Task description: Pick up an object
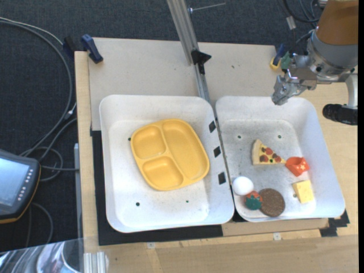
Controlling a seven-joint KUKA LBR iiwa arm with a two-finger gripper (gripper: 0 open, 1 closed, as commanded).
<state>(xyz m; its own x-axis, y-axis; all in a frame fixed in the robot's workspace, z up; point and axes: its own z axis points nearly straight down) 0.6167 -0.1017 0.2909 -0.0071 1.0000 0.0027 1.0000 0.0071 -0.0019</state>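
The gripper (282, 95) hangs at upper right over the right bin (324, 131); its state cannot be told. The pizza slice (266, 154) lies flat, so a grasp may slip.

Even, diffuse overhead light, bright enough, with no hard glare on the two white bins (227, 110) and only soft, short shadows under the yellow plate (169, 153) and the small food items. Focus is decent mid-frame, slightly soft and grainy overall. The dark floor (34, 4) reads underexposed, and the bottom-left corner is a blurred bright smear.
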